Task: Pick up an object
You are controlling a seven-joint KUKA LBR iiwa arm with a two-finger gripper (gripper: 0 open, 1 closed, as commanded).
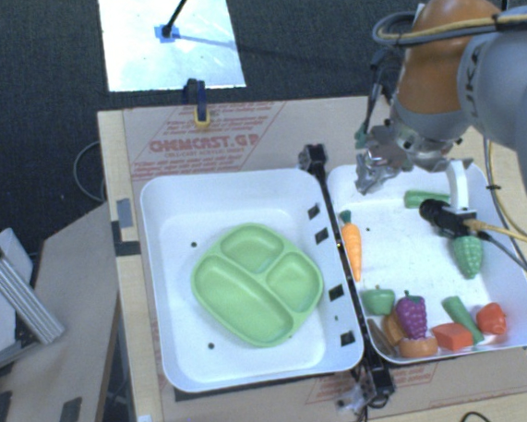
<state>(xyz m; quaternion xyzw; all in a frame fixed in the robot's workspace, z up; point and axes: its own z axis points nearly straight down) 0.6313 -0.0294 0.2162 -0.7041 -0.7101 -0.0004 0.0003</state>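
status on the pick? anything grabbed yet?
Done: the arm has reached over the right bin, with the pincer above its far left corner. In hand: nothing visible between the fingers. The carrot, the purple grapes, the green corn and the other toy food lie in that bin. Left: descend on one item, close, lift. The green divided plate sits in the left bin.

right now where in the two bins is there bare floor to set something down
Free: the right bin floor between the carrot and the green corn; the left bin margins around the green divided plate. Crowded: the right bin's near edge, around the purple grapes.
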